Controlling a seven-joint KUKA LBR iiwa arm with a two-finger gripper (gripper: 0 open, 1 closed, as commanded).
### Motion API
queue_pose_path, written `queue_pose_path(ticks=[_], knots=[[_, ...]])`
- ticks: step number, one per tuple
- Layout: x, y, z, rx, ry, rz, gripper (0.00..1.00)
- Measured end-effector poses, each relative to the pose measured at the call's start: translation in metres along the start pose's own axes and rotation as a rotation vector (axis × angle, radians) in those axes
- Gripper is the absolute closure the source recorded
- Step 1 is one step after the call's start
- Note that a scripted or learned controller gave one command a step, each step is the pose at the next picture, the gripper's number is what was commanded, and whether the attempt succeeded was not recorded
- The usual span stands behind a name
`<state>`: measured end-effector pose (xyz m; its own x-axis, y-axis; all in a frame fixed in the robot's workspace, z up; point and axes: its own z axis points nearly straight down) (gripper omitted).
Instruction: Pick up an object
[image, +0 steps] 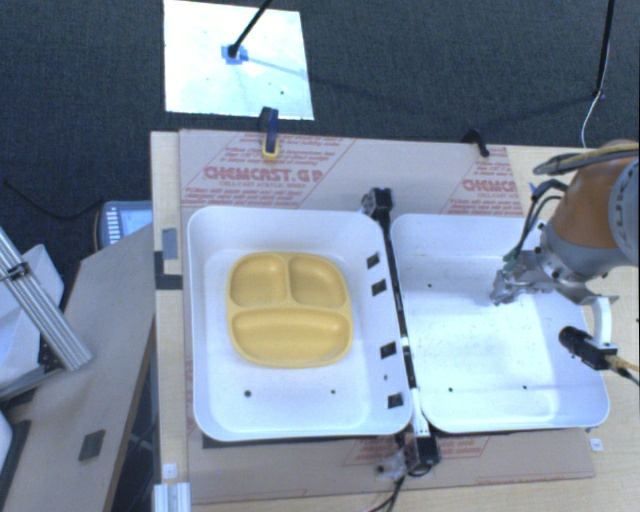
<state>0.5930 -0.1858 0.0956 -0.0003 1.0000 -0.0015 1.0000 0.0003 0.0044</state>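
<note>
Yellow divided plate (290, 308) sits in left bin (215, 400); jaws' state over right bin (500, 400) unreadable.

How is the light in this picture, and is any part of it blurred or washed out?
In the camera view the light is even and soft; the yellow tray is sharp with little shadow, the right bin is bright white but its specks still show, and the gripper looks small and slightly blurred.
</note>
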Motion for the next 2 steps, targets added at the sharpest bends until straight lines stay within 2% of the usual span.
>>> queue_pose_path(ticks=[2], knots=[[-0.004, -0.009, -0.112, -0.002, -0.001, 0.001, 1.0]])
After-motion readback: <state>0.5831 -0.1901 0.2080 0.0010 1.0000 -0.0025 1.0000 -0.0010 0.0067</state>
